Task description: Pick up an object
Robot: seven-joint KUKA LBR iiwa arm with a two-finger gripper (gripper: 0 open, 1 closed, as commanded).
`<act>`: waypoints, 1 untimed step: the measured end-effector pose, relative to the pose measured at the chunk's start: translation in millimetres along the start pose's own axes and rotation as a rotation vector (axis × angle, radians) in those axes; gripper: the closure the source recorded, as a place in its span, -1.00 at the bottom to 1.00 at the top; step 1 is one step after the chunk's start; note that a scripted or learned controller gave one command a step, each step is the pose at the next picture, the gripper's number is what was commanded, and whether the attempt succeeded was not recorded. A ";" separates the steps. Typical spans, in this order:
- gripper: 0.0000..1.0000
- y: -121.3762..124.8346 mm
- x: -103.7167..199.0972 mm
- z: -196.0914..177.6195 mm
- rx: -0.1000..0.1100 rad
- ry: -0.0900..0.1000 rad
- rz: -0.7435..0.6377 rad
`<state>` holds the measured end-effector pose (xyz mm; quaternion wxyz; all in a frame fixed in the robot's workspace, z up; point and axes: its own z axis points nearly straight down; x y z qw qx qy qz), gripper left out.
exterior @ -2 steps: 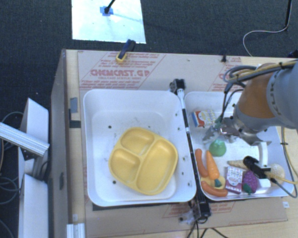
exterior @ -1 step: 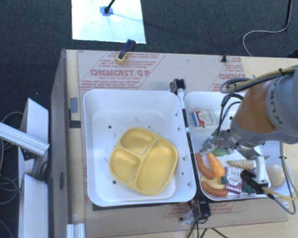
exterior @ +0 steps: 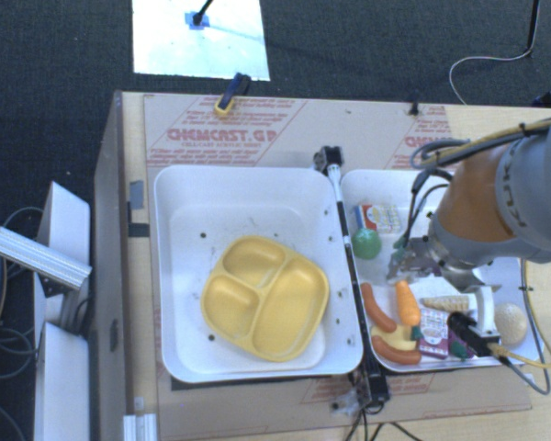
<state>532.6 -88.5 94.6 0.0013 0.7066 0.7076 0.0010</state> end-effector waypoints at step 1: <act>1.00 43.8 65.6 -90.2 0.000 0.001 -0.003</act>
